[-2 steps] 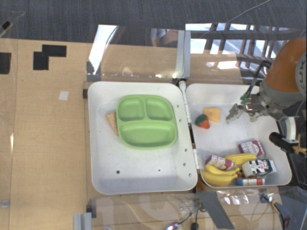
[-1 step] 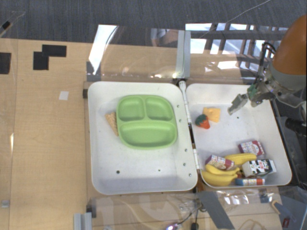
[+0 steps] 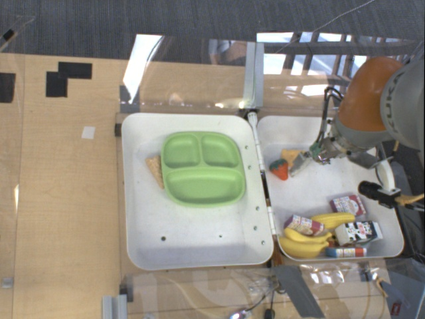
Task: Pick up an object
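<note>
Carrot toy point(image 3: 281, 171) by the jaws point(image 3: 299, 163), partly hidden under a yellow piece point(image 3: 290, 155)

Red-orange toy point(image 3: 281, 171) — right bin point(image 3: 392, 238), upper left, lying flat.

The green plate point(image 3: 202, 168) covers most of a tan cracker point(image 3: 155, 170). The arm point(image 3: 392, 105) is cut off at the right edge. The end effector point(image 3: 297, 164) fingers are too small to read.
</note>
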`<act>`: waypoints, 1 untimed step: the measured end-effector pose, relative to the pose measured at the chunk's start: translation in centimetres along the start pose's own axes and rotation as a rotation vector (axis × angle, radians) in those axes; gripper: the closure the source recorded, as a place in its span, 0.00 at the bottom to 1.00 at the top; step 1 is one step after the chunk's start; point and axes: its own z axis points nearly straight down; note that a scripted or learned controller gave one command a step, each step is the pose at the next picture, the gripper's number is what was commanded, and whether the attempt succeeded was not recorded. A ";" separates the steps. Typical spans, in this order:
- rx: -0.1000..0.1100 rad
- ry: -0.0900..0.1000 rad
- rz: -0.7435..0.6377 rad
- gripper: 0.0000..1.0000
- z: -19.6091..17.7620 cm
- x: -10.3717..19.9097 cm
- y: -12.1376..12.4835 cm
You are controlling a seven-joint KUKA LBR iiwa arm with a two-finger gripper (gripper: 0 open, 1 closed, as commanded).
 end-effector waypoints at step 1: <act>-0.005 -0.003 0.149 0.00 1.7 0.2 6.7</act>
